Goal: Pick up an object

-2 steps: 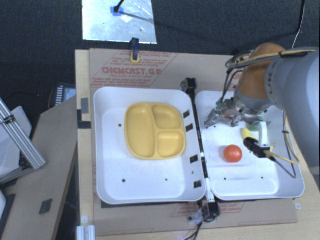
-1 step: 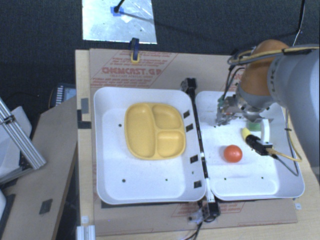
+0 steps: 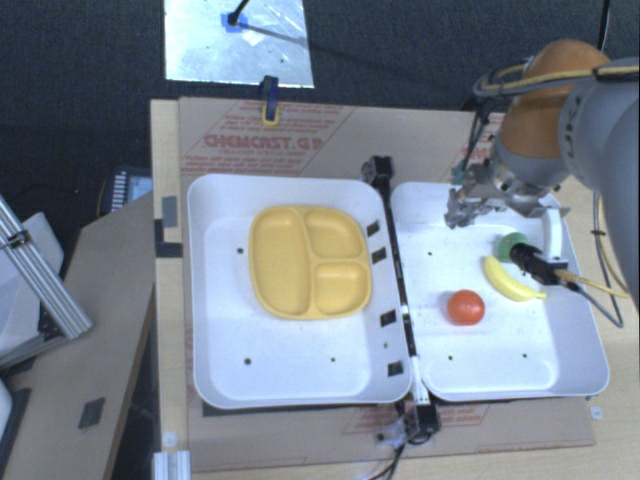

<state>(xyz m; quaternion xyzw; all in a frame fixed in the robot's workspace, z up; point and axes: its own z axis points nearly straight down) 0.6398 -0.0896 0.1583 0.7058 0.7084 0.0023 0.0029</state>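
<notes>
In the right bin (image 3: 500, 368), a red-orange tomato-like ball (image 3: 465, 307) lies near the middle. A yellow banana (image 3: 510, 281) lies to its upper right, and a small green object (image 3: 512, 242), partly hidden, sits just behind the banana. My gripper (image 3: 467, 211) hangs over the bin's far left part, above and left of the banana and apart from all three objects. Nothing shows in its grasp.
The left bin (image 3: 220, 368) holds a yellow divided plate (image 3: 308, 261) near its middle. A black ridge (image 3: 392, 268) joins the two bins. Brown cardboard (image 3: 270, 138) lies under the bins, with a yellow clamp (image 3: 270, 103) at the back.
</notes>
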